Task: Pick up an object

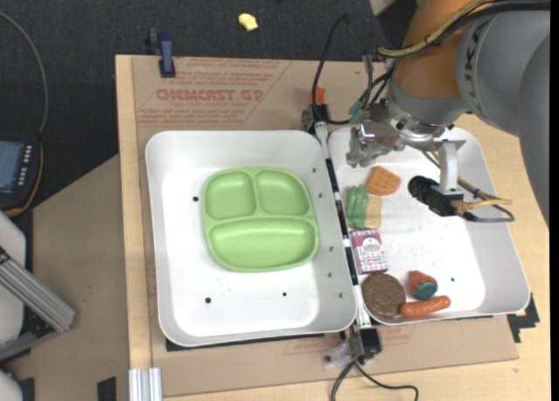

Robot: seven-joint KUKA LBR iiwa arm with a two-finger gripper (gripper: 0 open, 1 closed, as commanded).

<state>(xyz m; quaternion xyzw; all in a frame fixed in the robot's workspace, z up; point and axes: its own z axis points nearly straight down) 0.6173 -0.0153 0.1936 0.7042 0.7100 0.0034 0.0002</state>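
My gripper (364, 148) hangs over the back left corner of the right bin (489, 242), just behind a tan, bread-like piece (383, 182). In front of that piece lie a green block (356, 205) and a pale yellow block (375, 210), side by side against the bin's left wall. Further forward are a pink packet (369, 251), a brown round disc (383, 294), a red strawberry-like toy (423, 284) and an orange carrot-like stick (425, 307). I see nothing held in the gripper.
The left bin (175, 242) holds a green divided plate (258, 218). The ridge where the two bins meet (336, 207) runs just left of the objects. The arm's grey body and orange band (445, 15) fill the upper right.
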